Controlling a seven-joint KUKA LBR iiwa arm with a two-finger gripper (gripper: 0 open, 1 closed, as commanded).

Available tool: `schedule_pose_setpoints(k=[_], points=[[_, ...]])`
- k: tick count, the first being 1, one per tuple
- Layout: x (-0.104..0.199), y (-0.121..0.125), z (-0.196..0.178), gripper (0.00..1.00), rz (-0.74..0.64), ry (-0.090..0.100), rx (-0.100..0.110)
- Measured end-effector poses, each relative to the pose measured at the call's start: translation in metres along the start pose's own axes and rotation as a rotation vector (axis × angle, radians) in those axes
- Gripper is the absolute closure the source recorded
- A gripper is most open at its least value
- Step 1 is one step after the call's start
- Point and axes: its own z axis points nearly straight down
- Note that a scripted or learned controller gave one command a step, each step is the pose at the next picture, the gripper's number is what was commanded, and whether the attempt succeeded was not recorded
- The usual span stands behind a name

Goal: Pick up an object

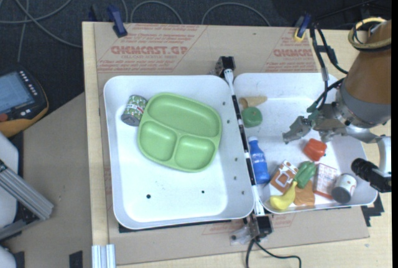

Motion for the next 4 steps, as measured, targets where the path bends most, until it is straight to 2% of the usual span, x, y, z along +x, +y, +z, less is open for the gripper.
schedule_pose_setpoints(k=[1, 2, 3, 4], points=[[-0.110, -0.008, 0.010, 0.00, 0.002, -0.003, -0.002], [-0.085, 0.024, 0.125, 0.00, -0.001, 0.000, -0.001], [-0.086, 0.024, 0.115, 1.00, 0.000, -0.002, -0.004], [-0.027, 0.020, -0.012, 1.00, -0.002, -0.001, -0.003]])
